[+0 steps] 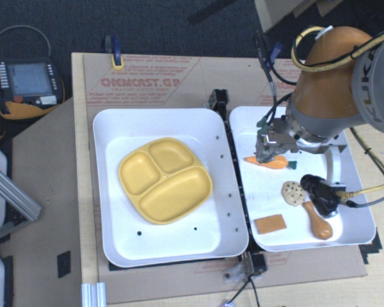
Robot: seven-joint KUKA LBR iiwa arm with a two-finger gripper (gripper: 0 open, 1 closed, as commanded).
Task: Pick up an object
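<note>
Gripper (267, 153) directly over carrot (269, 163), near right bin's (243, 190) left wall; finger state unclear. Bare floor below carrot toward cracker (270, 224).

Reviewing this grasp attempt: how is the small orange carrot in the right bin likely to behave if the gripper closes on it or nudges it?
The carrot looks like a small tapered toy, so probably light and stiff. Its rounded, narrowing shape may let it roll or squirt sideways on the smooth right bin. The gripper sits right over it.
</note>
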